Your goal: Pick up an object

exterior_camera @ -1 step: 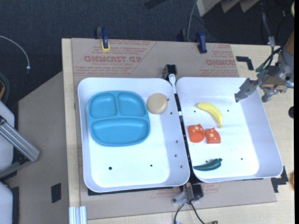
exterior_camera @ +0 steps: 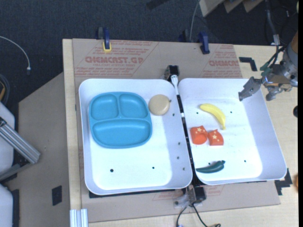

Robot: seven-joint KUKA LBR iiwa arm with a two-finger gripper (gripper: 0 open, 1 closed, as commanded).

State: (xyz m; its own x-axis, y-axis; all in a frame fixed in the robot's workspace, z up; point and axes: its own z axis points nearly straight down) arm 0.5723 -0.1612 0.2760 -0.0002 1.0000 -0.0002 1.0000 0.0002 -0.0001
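Camera view, gripper (exterior_camera: 259, 90) open above right bin (exterior_camera: 267, 126), banana (exterior_camera: 213, 114) apart

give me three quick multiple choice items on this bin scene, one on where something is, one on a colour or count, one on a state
1. Where is the blue divided plate?
A. left bin
B. right bin
C. on the bench outside both bins

2. How many red pieces lie in the right bin?
A. one
B. two
C. four

3. What is the gripper doing?
A. holding the banana
B. holding the green pepper
C. holding nothing, at the right bin's upper right edge

Answers: 1 A, it sits in the left bin beside the beige round piece. 2 B, two red pieces lie together. 3 C, the banana and the green pepper lie apart from it.
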